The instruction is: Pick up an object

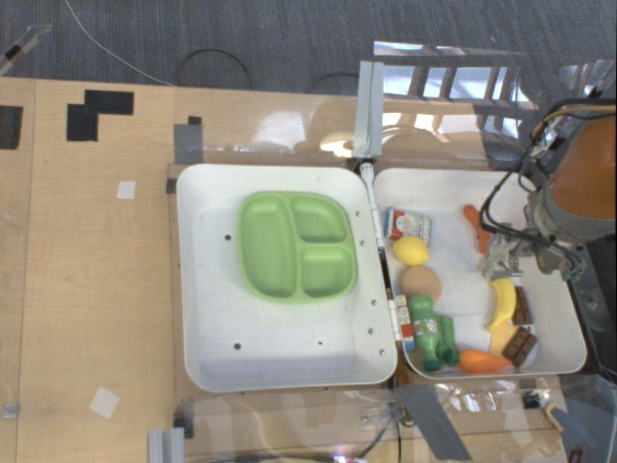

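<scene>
Landmark: banana [501, 304], yellow, lying lengthwise near the right wall of the right bin [575, 353].

- Gripper [503, 259]: hangs just above the banana's upper end, on the grey wrist below the orange band of the arm [584, 174]. Whether it is spread or closed cannot be told from this slanted view; nothing is seen between its tips.
- Chocolate bar pieces [522, 340]: brown, just right of the banana and below its lower end, touching or nearly so.
- Carrot [483, 361]: orange, below the banana, along the bin's lower edge.
- Second orange item [475, 224]: above the banana, left of the gripper; kind unclear.
- Green bottles [433, 332]: left of the banana, lying side by side.
- Brown round item [420, 283]: left of the banana, above the bottles.
- Lemon [412, 251]: yellow, further up and left of the banana, touching the brown item.
- Small carton [409, 225]: white, red and blue, above the lemon.
- Left bin [207, 355]: well left of the banana, holding a green divided plate [296, 245] with three compartments.
- Black cables [496, 201]: loop from the arm above the banana.
</scene>
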Available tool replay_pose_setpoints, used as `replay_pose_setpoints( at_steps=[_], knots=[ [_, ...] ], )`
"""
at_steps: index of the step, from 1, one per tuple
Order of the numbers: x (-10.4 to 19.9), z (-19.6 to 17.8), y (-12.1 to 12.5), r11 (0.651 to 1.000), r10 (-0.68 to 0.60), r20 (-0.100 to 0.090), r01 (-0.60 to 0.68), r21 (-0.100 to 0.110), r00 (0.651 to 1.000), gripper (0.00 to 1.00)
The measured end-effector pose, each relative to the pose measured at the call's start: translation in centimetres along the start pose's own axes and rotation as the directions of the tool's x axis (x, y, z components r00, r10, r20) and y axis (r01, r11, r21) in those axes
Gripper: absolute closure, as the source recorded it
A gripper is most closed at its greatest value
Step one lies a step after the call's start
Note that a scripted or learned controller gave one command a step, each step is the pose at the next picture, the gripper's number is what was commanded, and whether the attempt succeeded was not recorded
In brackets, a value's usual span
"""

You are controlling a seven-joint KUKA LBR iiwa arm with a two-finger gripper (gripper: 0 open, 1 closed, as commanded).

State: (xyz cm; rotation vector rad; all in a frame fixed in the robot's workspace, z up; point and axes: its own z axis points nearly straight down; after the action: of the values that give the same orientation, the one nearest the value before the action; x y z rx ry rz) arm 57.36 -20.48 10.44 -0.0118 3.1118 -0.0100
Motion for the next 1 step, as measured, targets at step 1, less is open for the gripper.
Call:
replay_pose_setpoints(
  at_steps=[1],
  knots=[
    [0.02, 0.04, 0.03, 1.0, -0.001, -0.001, 0.001, 0.0, 1.0, 0.0]
  ],
)
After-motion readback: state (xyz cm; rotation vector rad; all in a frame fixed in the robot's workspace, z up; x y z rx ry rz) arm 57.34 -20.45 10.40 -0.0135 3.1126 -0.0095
